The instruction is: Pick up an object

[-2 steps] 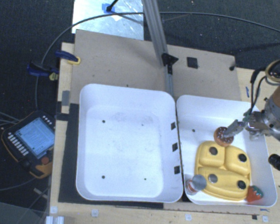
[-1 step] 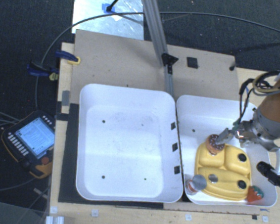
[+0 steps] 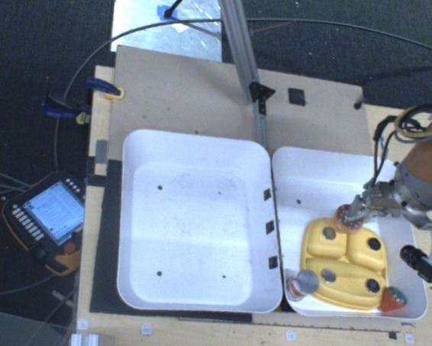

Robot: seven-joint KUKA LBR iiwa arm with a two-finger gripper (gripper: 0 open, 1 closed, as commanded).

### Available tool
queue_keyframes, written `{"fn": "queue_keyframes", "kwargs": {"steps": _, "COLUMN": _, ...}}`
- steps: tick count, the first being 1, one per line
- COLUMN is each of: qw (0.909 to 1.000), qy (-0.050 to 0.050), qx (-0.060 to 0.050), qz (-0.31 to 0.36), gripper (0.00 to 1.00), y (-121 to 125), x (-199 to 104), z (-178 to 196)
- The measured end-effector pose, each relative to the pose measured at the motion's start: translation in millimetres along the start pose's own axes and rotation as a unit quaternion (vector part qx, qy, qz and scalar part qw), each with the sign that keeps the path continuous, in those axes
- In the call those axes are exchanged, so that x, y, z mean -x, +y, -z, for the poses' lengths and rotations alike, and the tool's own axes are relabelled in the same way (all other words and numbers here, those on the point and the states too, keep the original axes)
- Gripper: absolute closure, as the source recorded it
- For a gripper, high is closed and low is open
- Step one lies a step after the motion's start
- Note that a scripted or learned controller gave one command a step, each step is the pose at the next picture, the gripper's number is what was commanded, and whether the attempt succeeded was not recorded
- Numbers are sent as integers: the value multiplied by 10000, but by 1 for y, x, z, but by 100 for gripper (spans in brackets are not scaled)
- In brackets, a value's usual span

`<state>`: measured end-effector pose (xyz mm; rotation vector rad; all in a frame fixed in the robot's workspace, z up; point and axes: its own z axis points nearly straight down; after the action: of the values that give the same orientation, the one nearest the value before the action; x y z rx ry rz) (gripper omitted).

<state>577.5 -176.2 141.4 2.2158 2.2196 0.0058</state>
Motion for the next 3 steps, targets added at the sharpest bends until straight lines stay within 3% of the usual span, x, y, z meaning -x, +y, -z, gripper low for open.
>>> {"fn": "queue_keyframes", "kwargs": {"steps": 2, "qw": 10000, "qy": 0, "qx": -5, "qz": 15, "gripper": 100, "y": 6, "x": 7, "z": 77}}
{"fn": "queue_keyframes", "kwargs": {"steps": 3, "qw": 10000, "qy": 13, "qx": -23, "qz": 44, "gripper": 100, "y": 6, "x": -57, "z": 78}}
